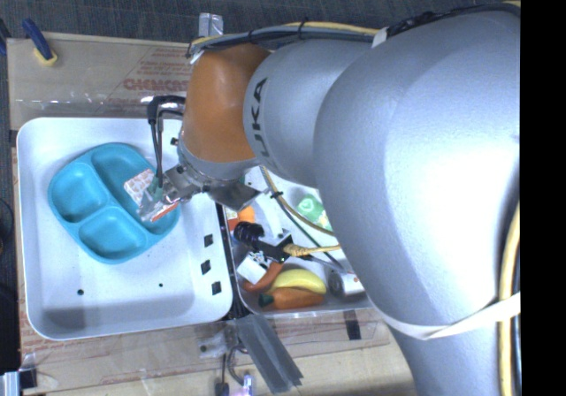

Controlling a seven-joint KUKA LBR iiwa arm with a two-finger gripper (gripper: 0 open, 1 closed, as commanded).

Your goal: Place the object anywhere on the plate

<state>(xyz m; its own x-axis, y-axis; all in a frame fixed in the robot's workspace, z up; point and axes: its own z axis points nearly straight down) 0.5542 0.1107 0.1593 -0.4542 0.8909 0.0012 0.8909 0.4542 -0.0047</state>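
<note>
The object (144,188), a clear wrapped packet, sits on the blue plate's (84,195) right edge; you cannot tell whether the gripper (164,195) grips it.

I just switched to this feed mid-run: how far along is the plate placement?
Done: the arm has carried a small clear-wrapped object over to the left bin, and it now sits at the right edge of the blue divided plate. In hand: the gripper is right at the object; I cannot tell its grip. Left: confirming release and pulling away. Other items, including a banana, lie in the right bin.
</note>
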